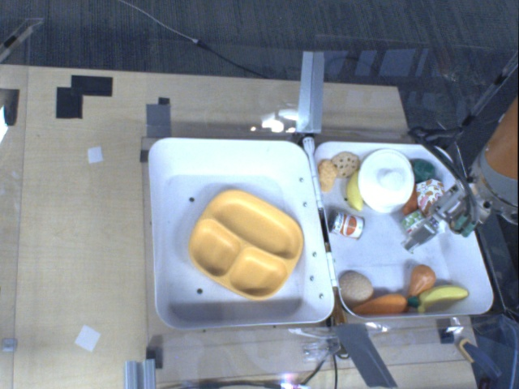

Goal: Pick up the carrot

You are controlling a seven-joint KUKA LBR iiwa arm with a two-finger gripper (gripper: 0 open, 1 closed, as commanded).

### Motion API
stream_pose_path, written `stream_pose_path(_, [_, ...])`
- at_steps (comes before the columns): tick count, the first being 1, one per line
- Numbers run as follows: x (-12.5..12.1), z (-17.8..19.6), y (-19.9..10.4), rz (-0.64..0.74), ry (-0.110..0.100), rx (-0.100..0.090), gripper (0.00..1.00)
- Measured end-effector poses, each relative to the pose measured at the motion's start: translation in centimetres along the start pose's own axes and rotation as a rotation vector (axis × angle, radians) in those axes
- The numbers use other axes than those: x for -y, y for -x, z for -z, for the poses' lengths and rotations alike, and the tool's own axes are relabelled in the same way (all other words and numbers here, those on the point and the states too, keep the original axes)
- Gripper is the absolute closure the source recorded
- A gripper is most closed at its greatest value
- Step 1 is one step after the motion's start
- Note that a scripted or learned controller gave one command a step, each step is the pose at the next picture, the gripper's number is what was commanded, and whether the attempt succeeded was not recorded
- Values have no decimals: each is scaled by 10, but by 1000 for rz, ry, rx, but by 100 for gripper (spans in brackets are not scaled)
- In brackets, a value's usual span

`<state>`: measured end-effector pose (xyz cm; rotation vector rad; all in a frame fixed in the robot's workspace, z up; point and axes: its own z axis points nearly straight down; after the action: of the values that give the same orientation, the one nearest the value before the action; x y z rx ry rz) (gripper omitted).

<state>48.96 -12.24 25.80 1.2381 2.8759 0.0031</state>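
The carrot (379,304) is orange with a green stub at its right end. It lies flat along the front wall of the right bin (466,258), between a brown potato (355,284) and a yellow banana (444,295). My gripper (420,232) hangs over the middle right of that bin, up and to the right of the carrot and well apart from it. Nothing shows in its grasp. The arm (496,164) comes in from the right edge.
The right bin also holds cookies (336,167), a white bowl (386,179), a small can (347,224), a red-and-white item (430,194), a green item (422,169) and an orange fruit (421,279). A yellow divided tray (246,241) lies in the left bin (170,185).
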Motion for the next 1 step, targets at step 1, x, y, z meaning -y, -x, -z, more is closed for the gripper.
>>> stream_pose_path(1, [-26, -168, -26, -182, 7, 4, 0])
